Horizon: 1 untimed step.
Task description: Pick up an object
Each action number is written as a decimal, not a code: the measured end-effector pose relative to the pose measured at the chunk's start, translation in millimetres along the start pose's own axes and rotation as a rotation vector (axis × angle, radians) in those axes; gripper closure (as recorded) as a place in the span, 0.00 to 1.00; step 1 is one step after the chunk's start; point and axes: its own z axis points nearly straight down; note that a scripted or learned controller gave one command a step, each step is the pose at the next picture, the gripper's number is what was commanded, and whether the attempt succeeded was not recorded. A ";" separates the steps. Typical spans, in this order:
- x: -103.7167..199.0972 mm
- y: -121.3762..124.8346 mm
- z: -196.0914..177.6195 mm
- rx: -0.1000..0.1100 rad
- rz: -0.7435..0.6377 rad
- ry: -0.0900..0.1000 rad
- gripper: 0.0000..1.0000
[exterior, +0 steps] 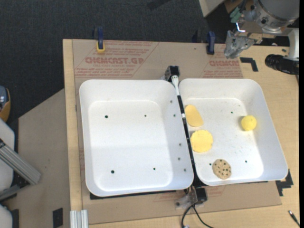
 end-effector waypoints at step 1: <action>-73.4 -6.9 -48.7 0.001 0.006 -0.004 1.00</action>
